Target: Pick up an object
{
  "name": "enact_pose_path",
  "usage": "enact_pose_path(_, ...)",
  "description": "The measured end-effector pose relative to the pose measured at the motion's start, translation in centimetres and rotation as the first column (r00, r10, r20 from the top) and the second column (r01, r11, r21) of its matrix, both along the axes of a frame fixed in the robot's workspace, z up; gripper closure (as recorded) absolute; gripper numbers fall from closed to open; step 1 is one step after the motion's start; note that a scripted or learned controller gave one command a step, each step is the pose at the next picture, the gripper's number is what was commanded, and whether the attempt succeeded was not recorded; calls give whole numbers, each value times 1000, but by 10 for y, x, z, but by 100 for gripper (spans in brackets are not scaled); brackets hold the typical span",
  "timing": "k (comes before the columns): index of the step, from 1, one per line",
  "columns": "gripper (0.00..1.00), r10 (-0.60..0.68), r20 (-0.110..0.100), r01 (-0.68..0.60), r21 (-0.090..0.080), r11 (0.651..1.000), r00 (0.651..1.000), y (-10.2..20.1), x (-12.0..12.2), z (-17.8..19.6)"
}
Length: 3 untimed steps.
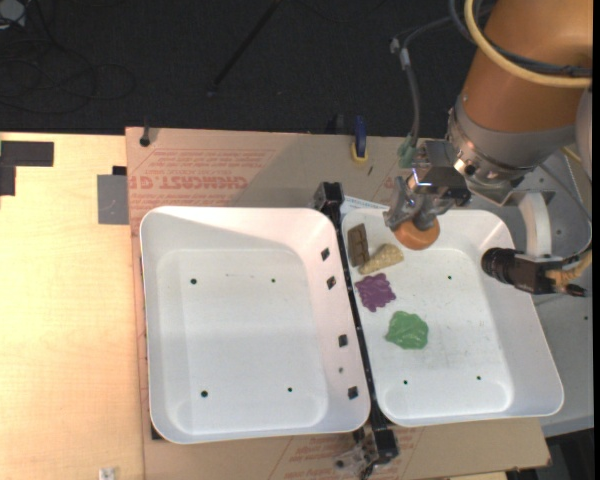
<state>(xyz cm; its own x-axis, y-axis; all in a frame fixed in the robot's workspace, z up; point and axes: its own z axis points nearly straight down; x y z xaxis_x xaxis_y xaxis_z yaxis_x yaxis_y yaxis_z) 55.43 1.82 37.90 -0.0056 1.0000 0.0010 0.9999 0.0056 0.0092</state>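
Two shallow white bins are seen side by side on the bench. The left bin (170, 258) is seen with only small dark dots on its floor. All loose objects lie in the right bin (500, 368), gathered toward its upper left part.

The gripper (417, 218) is positioned over the far end of the right bin, directly above an orange round object (418, 235). The metal fingers are seen reaching down onto the top of that object; whether they are closed on it or merely touching cannot be told, since the finger tips merge with the object's upper edge. The object's lower rim appears close to or on the bin floor.

Neighbouring items are noted:
- A tan wedge-shaped piece (382, 259) lies just left of and below the orange object, near but apart from it.
- A dark brown block (357, 243) is set against the bin's left wall, touching or almost touching the tan piece.
- A purple crumpled item (376, 291) lies below the tan piece.
- A green lump (408, 330) lies further toward the near side, well apart from the gripper.

A black clip strip (342, 308) is seen running along the seam between the bins. A black cylindrical part (510, 268) is seen at the right bin's right edge, beside the arm's base.
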Motion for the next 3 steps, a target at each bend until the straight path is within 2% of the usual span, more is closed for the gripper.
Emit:
enact_pose_path(1,100,1,-5,-1,1,1000,1000,51,-18,71)
enact_pose_path(2,100,1,-3,-1,2,1000,1000,100,-40,165)
enact_pose_path(3,100,1,-29,-1,-7,1000,1000,145,9,1)
